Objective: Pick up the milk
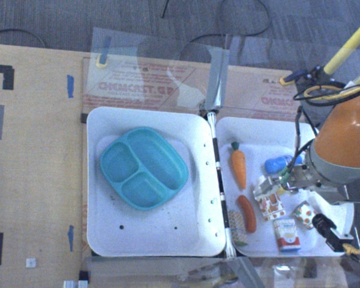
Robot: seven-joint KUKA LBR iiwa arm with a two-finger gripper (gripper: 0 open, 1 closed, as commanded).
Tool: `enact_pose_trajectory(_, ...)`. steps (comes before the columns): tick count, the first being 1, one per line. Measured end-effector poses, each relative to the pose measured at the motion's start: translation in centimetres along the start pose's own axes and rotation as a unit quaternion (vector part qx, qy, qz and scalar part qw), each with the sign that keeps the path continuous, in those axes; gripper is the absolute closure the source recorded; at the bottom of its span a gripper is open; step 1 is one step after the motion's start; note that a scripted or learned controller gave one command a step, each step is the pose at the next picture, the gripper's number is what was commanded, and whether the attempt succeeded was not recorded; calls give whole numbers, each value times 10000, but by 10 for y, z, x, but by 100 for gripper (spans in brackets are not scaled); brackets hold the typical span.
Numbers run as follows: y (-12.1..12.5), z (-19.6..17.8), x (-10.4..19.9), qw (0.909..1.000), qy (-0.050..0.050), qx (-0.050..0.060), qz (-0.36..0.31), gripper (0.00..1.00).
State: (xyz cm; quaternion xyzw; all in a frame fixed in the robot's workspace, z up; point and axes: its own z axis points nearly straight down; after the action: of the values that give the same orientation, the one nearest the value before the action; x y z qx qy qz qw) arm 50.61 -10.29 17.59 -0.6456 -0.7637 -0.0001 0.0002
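In the right bin [320,253] lies a small white carton with red print [270,203], tilted; I take it for the milk. My gripper [284,180] hangs right above its upper right corner, reaching in from the right under the orange-banded wrist. I cannot tell whether it touches the carton. A second white carton with a red base [288,234] lies just below, toward the bin's front. A smaller white and red pack [304,213] sits to the right of the first carton.
The right bin also holds an orange carrot [239,165], a reddish sausage [247,213] and a blue object [277,164] beside the gripper. A teal divided plate [144,167] lies in the left bin [100,227].
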Motion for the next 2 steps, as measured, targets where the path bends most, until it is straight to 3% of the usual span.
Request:
enact_pose_trajectory(1,6,87,-5,9996,-23,-64,-279,0)
enact_pose_trajectory(2,6,77,-7,9996,-32,-81,-259,100)
